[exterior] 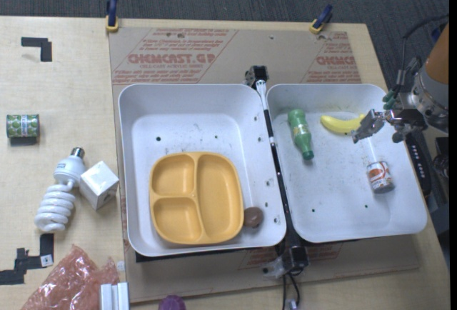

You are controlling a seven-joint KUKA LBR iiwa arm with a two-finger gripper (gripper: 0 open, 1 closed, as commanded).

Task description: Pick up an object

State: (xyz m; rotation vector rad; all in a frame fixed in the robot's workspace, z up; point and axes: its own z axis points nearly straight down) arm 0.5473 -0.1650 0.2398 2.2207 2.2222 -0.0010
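- Gripper (369, 126) hangs low over the right bin (343, 226), just to the right of the banana (341, 123); its two fingers look slightly apart with nothing between them, so it holds no object as I see it.
- Grey arm (428, 98) reaches in past the right bin's right wall, orange band (443, 58) showing above the wrist.
- Banana lies near the bin's back wall, its right tip almost touching the fingers. To my eye it is the nearest thing to pick.
- To do the step well, I'd say the fingers should shift left over the banana's thicker middle, straddle it across its short width, and come down until they nearly meet the bin floor before closing. Closing on the tapered tip would likely let it slip out.
- Green bottle (300, 133) lies on its side just left of the banana, apart from it.
- Small red-and-white can (380, 176) lies in front of the banana, toward the bin's right wall, well clear of the fingers.
- Left bin (189, 103), on the far side of the green bottle from the banana, holds a yellow divided plate (196, 196) with three compartments, all bare, and a small brown round thing (253, 216) touching the plate's right edge.
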